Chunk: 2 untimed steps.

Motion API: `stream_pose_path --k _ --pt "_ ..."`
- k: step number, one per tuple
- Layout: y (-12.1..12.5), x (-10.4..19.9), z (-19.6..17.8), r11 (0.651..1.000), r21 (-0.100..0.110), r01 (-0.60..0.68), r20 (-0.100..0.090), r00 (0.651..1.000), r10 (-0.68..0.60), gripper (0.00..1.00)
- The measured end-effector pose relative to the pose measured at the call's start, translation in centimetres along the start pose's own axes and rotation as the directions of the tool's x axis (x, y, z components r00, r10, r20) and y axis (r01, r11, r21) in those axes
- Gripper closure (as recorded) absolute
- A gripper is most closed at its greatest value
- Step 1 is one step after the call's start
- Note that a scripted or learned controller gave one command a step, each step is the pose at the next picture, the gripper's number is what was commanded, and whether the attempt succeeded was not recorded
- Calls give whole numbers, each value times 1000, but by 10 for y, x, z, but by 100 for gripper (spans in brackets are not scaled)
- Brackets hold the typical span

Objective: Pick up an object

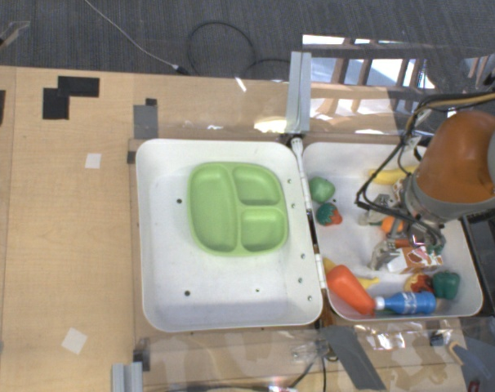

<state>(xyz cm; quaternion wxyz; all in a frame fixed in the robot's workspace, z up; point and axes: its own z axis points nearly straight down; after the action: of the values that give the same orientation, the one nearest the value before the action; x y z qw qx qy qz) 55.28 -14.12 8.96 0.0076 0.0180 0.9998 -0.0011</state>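
My gripper (385,256) is down inside the right bin (345,163), below the arm's orange band (454,168). It hangs over the bin floor near a red-and-white packet (416,257). Just to its lower left lies an orange carrot-shaped toy (349,289). A blue bottle (406,304) lies along the bin's front wall, with a dark green toy (446,283) to its right. A yellow piece (385,175) peeks out from behind the wrist. The wrist hides what lies directly under it.
A green round toy (321,189) and a small green-and-orange toy (327,214) sit by the right bin's left wall. The left bin (162,300) holds a green divided plate (237,208). A metal post (299,88) stands behind the bins.
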Motion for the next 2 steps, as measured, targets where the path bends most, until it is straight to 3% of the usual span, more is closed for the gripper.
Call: stream_pose_path --k 1,2 --pt "23 -26 1 981 0 -195 -2 981 195 0" --pt "25 -30 -13 982 -2 -188 11 982 188 100"
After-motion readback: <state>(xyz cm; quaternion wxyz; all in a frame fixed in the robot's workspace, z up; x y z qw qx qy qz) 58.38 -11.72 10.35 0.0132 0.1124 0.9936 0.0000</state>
